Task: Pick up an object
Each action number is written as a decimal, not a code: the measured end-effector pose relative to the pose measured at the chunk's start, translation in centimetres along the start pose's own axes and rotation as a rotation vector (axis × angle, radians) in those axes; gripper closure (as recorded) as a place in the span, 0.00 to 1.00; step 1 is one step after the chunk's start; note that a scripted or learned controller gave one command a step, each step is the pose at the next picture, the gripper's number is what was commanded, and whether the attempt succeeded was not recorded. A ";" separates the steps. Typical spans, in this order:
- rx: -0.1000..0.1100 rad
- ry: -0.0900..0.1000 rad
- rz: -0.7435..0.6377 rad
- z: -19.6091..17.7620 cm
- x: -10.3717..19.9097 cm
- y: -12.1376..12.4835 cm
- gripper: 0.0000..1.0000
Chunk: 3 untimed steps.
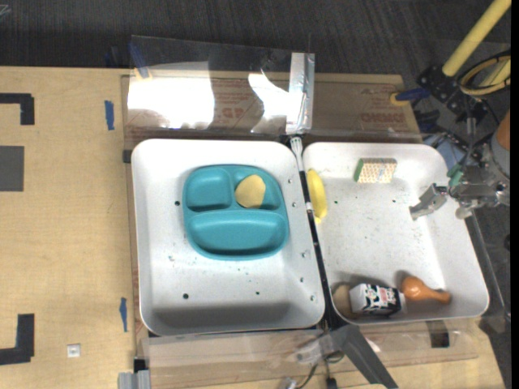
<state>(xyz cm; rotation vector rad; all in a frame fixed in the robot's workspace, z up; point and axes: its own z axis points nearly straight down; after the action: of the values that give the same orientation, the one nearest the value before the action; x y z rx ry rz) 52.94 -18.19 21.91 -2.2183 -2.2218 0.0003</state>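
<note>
Tool [442, 198] position: right of the frame, over the right-hand edge of the right bin [381, 254], reaching in from that side. One finger points left and downward over the bin floor; whether the fingers are spread or pressed together I cannot tell from this slant. Nothing is seen between them, so nothing is held.

Candidate objects in the right bin: a small speckled block [375, 170] near the upper rim; a yellow piece [315, 194] against the left wall; a black-and-white bottle [375, 298] lying at the lower edge, with an orange-brown bowling-pin-shaped item [423, 290] just beside it on the right. The left bin [162, 274] carries a teal divided tray [235, 221] with a yellow lump [250, 190] in its upper right compartment.

Judgement: the approach step is in hand; no grasp has been made. The speckled block lies nearest, up and left of the tool. The next move calls for placing the tool directly over one object, descending, and closing squarely on it. Items hard against the walls look the more awkward choices.
</note>
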 end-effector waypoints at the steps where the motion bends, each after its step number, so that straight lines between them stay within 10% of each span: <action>1: 0.009 0.003 -0.026 11.5 7.9 0.1 0.00; 2: -0.008 -0.001 -0.162 3.2 12.9 7.0 0.00; 3: 0.030 0.008 -0.324 13.3 5.5 12.9 0.00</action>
<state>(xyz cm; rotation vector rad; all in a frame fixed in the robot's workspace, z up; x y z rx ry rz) 65.80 -12.69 8.56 -1.8161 -2.5288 0.0241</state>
